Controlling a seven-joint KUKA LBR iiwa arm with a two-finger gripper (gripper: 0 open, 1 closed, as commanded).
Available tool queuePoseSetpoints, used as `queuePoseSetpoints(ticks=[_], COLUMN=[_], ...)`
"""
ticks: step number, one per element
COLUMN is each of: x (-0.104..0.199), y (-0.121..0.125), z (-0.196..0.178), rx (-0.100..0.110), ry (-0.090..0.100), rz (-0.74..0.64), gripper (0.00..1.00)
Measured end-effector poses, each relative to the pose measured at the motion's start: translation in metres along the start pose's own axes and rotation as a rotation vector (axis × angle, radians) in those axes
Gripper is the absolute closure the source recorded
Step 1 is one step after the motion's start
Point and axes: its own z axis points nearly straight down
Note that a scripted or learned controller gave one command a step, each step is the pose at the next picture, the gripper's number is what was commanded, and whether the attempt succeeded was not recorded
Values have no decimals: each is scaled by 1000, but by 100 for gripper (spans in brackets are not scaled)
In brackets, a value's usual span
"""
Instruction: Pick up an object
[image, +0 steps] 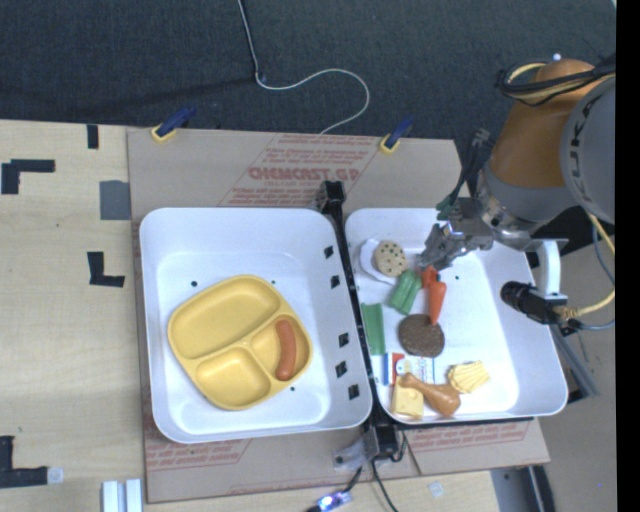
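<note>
The hand (437, 262) hangs just above the carrot (436, 298).

My arm (545, 140) comes in from the right, orange band up top, wrist bent down over the right bin's (520, 330) far half. Gripper (436, 252) hangs low there, angled left. Finger spacing unreadable from here.
</note>
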Motion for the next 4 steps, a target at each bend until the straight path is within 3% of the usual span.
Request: queuePoseSetpoints(ticks=[1, 2, 3, 4], x=[40, 75, 64, 77], y=[-34, -59, -70, -67], z=[-7, 16, 7, 10], rx=[2, 3, 1, 2], ry=[1, 0, 0, 0], rz=[0, 2, 4, 2], gripper=[100, 100, 100, 100])
